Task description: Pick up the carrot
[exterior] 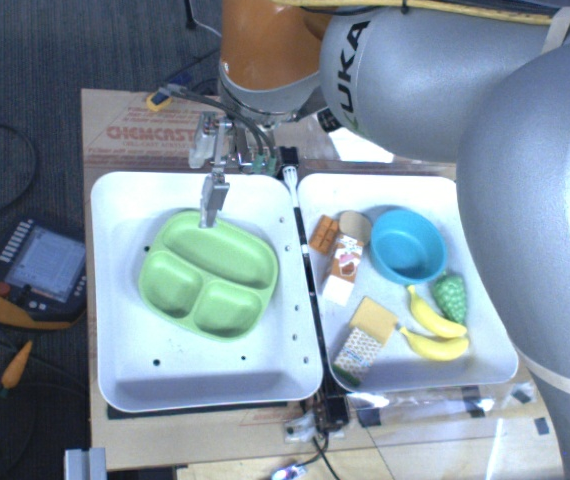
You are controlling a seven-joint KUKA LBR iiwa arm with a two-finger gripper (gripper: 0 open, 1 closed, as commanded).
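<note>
A small orange-brown piece point(323, 233), the likeliest carrot, lies in the right bin point(485, 363) near its left wall, beside a tan item point(357, 224). My gripper point(210, 200) hangs over the left bin point(125, 368), above the far edge of a green divided plate point(208, 274). It is well to the left of the orange piece, across the wall between the two bins. I see nothing held at its tip.
The right bin also holds a blue bowl point(406, 245), a banana point(431, 330), a green bumpy item point(451, 294), a yellow block point(373, 318) and small packets point(345, 265). A pendant point(35, 273) lies left of the bench.
</note>
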